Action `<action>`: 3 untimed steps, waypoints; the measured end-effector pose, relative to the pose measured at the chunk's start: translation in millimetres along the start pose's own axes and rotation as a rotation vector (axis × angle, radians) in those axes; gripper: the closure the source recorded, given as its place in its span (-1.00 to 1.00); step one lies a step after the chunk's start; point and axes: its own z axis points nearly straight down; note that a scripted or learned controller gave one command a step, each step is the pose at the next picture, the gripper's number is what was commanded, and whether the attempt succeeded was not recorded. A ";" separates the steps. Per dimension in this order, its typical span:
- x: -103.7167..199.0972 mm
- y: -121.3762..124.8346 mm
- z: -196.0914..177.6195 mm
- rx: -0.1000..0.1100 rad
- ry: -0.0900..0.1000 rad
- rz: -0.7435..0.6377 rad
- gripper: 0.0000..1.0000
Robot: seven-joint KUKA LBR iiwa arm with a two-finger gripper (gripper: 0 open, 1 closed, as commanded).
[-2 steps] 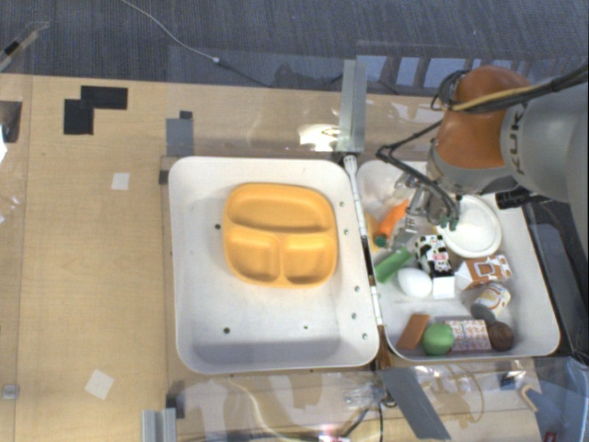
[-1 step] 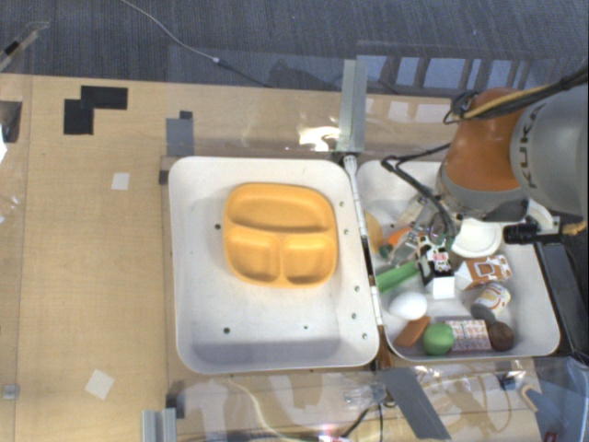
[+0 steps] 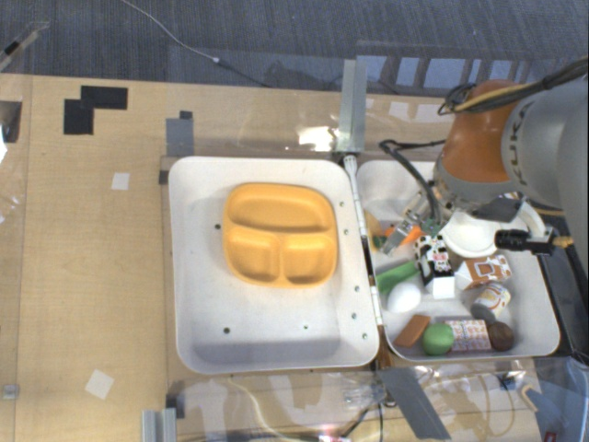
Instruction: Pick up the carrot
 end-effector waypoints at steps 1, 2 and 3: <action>-4.2 2.9 -15.4 -0.007 -0.016 -0.006 1.00; 2.3 56.5 -101.9 -0.004 -0.003 -0.014 1.00; 1.0 55.4 -110.4 -0.002 -0.005 -0.017 1.00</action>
